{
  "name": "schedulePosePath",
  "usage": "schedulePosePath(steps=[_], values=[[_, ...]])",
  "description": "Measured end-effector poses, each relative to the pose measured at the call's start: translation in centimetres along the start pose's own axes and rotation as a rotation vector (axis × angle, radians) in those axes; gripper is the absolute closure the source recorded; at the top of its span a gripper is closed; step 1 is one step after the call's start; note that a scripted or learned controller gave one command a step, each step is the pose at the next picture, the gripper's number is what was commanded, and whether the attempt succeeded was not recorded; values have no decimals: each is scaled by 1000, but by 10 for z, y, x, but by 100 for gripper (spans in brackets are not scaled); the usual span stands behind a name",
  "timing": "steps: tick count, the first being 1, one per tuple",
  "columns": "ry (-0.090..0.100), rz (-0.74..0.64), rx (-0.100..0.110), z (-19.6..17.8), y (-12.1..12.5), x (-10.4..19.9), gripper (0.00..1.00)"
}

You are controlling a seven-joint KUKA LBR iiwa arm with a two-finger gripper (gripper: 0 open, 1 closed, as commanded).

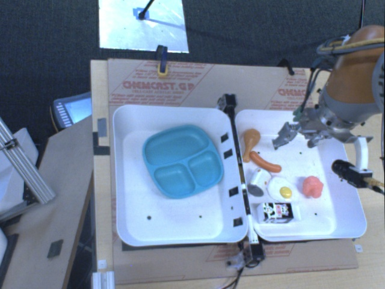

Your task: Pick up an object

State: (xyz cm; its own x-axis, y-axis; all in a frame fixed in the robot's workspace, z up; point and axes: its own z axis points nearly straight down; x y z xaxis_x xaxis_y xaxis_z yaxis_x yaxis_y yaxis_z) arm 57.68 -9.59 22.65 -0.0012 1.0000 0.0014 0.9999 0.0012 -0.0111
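The right bin (346, 212) holds several toy foods: an orange-brown drumstick (250, 140), a red-orange sausage (265, 162), a fried egg (281, 191), a pink lump (312, 186), a small white piece (259, 177) and a black-and-white carton (278, 212). My gripper (299, 138) hangs over the back of this bin, right of the drumstick and above the sausage. Its fingers are spread open with nothing between them.
In the left bin (129, 221) lies a blue divided plate (182, 167). A black divider with clips (236, 161) runs between the bins. The arm's grey body (352, 95) and a black attachment (352, 173) overhang the right bin's far side.
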Motion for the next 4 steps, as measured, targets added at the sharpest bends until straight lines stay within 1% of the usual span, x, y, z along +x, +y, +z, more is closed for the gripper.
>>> schedulePosePath(steps=[1,2,3,4], values=[[-1,-2,-12,-7,2,0,0],[-1,0,-7,56,0,2,0],[-1,0,-11,100,9,2,0],[-1,1,-9,144,9,3,0]])
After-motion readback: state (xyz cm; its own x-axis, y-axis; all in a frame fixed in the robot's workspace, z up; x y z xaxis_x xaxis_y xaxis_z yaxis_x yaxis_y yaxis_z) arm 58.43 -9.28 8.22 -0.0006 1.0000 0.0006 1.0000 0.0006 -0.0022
